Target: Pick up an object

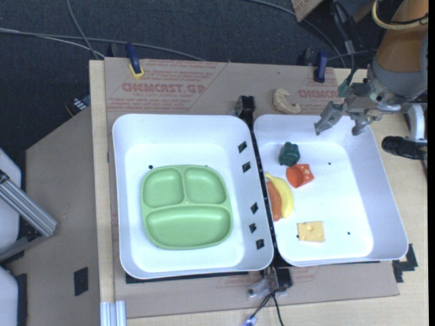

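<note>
In the right bin (367, 182) lie a dark green piece (289, 153), a red piece (300, 175), a yellow banana with an orange item (279, 195) against the left wall, and a yellow cheese slice (311, 231). My gripper (340, 122) hangs above the bin's far edge, up and to the right of the green piece. Its fingers are spread wide apart, and nothing sits between them.
The left bin (129, 175) holds a green divided plate (187, 206). A beige object (287, 101) lies on the cardboard behind the bins. Black clips line the divider (255, 182) between the bins. Blue clamps (135, 63) hold the board's far edge.
</note>
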`<state>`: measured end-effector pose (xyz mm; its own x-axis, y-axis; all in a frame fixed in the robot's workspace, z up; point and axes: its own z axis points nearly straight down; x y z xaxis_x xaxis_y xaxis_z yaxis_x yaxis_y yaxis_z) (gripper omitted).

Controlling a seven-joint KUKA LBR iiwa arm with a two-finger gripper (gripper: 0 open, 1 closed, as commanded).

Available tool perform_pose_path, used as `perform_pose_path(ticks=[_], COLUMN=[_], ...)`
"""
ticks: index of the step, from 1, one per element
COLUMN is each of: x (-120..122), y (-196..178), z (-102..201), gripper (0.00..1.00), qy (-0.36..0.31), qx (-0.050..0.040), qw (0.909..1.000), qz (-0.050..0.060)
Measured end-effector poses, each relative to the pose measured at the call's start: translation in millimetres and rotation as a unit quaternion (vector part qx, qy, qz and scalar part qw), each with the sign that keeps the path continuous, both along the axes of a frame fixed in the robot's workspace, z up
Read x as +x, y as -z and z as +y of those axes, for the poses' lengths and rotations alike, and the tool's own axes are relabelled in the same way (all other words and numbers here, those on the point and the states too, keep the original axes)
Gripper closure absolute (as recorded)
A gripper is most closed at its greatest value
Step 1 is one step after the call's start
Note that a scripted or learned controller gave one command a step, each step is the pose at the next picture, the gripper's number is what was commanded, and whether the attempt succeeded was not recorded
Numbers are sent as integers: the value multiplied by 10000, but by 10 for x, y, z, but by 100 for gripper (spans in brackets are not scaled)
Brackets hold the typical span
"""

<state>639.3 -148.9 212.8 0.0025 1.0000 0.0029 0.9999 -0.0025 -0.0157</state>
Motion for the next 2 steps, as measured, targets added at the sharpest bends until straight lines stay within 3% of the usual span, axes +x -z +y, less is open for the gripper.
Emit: perform_pose_path(ticks=[1,2], x=[29,70], y=[-89,527], z=[3,44], gripper=[0,0], qy=[-13,-23], qx=[-12,-5], qw=[10000,10000], qz=[-74,-44])
